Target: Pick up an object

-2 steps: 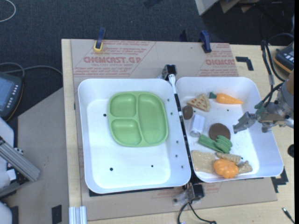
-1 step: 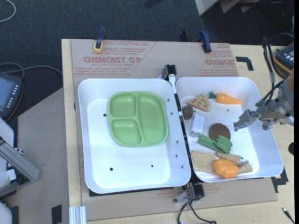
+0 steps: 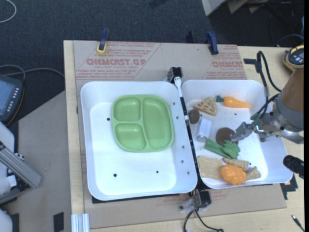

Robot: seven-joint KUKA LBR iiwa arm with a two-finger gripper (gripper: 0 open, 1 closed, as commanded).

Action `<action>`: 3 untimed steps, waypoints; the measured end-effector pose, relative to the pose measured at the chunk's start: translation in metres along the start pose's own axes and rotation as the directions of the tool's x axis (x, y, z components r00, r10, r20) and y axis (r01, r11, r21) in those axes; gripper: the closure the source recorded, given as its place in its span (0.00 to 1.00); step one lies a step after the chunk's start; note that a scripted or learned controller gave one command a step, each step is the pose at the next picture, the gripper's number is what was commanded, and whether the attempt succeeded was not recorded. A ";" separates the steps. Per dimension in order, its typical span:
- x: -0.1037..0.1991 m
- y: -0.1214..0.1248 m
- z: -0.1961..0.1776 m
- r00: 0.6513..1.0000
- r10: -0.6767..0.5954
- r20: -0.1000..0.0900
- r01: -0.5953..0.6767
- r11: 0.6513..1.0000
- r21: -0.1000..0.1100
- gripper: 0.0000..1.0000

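Nothing's picked yet, far as I can see. The likeliest target is the brown round piece (image 3: 223,135) in the right bin (image 3: 270,170), about mid-bin, w/ the gripper (image 3: 240,132) just beside it on the side toward the bench's right edge, tip low and close to touching. Can't tell from here if it's spread or pinched — the tip is a small grey blur, and nothing shows clamped in it.

Around that piece: green bean-like toy (image 3: 223,148) just below it toward the front edge, then a flat beige slab (image 3: 210,166) and an orange lump (image 3: 232,174) at the bin's front. Toward the back edge, a waffle-ish wedge (image 3: 207,106) and a carrot (image 3: 234,101); a clear pale piece (image 3: 203,127) and a small brown blob (image 3: 194,115) sit by the bin's left wall.

Left bin (image 3: 96,178) holds a green divided plate (image 3: 143,123), well apart from the action.

So: approach looks done, grasp and lift both left — I'd judge it early-to-mid.
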State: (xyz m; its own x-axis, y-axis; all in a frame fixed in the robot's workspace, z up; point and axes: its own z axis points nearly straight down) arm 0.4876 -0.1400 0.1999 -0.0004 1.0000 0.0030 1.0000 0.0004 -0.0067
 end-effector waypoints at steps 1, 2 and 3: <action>0.005 0.009 0.054 1.000 0.000 0.000 0.000 1.000 0.001 0.00; 0.003 0.015 0.101 1.000 0.001 0.000 -0.001 1.000 0.000 0.00; 0.003 0.017 0.113 1.000 0.001 0.002 -0.001 1.000 -0.008 0.00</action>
State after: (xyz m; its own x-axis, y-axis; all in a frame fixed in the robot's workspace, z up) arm 0.5039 -0.1370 0.0871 0.0003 1.0000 0.0010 1.0000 -0.0003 0.0016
